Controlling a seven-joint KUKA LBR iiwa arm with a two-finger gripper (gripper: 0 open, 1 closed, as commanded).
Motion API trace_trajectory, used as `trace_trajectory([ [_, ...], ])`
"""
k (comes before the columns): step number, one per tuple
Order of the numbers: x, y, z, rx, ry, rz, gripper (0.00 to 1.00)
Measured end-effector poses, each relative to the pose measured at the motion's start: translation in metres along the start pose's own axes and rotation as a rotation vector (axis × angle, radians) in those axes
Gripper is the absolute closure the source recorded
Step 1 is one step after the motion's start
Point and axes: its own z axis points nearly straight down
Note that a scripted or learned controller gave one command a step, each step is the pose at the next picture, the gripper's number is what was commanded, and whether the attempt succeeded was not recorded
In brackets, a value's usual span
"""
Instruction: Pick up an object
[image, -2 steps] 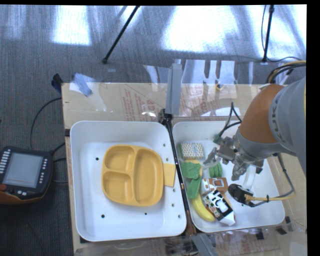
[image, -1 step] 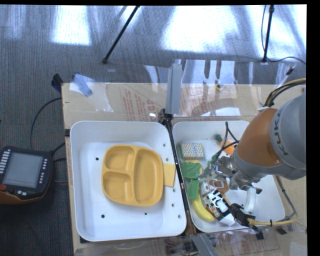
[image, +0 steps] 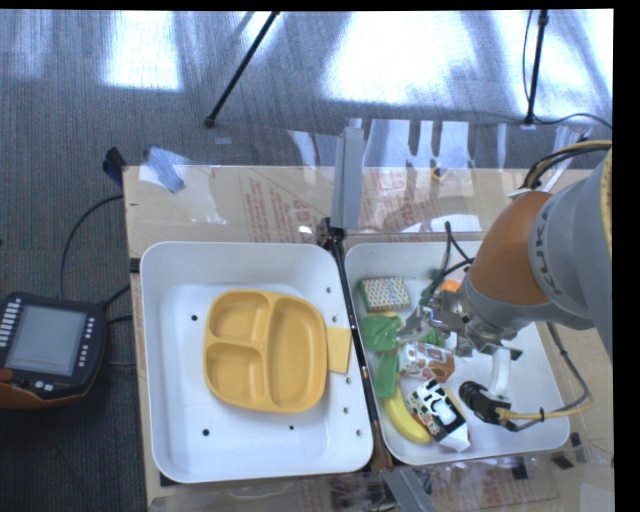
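Left bin (image: 160, 300): one yellow plate (image: 265, 350) with three wells, lying flat about mid-floor. Bare white floor runs all round it, widest along the left wall and the near edge. A tan card (image: 340, 350) sits against the plate's right rim, close to this bin's right wall.

Right bin (image: 556, 405): contents are crowded into its left half.
- Patterned sponge (image: 386, 293) near the far-left corner.
- Green piece (image: 378, 332) just nearer than the sponge, by the left wall.
- Banana (image: 403, 420) close to the near-left corner, running at a slant.
- Brown-and-white packet (image: 425, 358) about mid-bin, touching or just beside the green piece.
- Black-and-white carton (image: 438, 408) just nearer than the packet, beside the banana.
- Small orange thing (image: 451, 286) towards the far wall, partly hidden by the wrist.

Gripper (image: 432, 326): low over the middle of the right bin, at the packet's far side, very near or touching it. Contact cannot be told. How far it is open cannot be told, and nothing is seen held.

Room: the arm covers much of the right bin's right half. The bare floor that shows lies along the right wall and the near edge.
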Motion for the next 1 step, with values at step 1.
trace_trajectory([
  [1, -0.0262, 0.0067, 0.0163, 0.037, -0.001, -0.143, 0.0],
])
